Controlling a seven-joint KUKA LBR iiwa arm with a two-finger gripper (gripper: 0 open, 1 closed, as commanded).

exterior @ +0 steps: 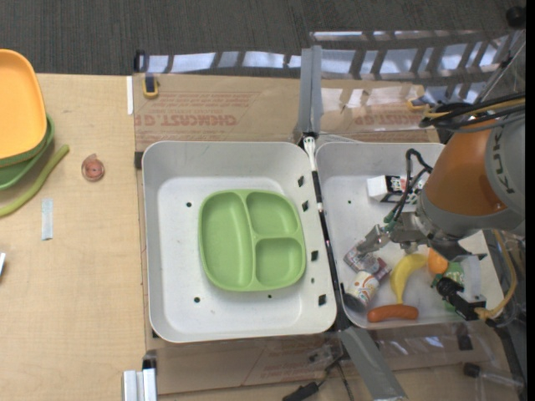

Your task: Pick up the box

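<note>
gripper [374, 242] low in right bin [351, 170], lower right of frame, fingers' state you cannot tell; approach step, you next close on box [366, 267]

left bin [159, 249]: divided plate [251, 241] inside | right bin [351, 170]: banana [405, 272], claw [374, 241] above

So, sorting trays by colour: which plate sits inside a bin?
The green plate, three compartments, flat in the left bin. The orange plate rests on the bench at the far left.
</note>
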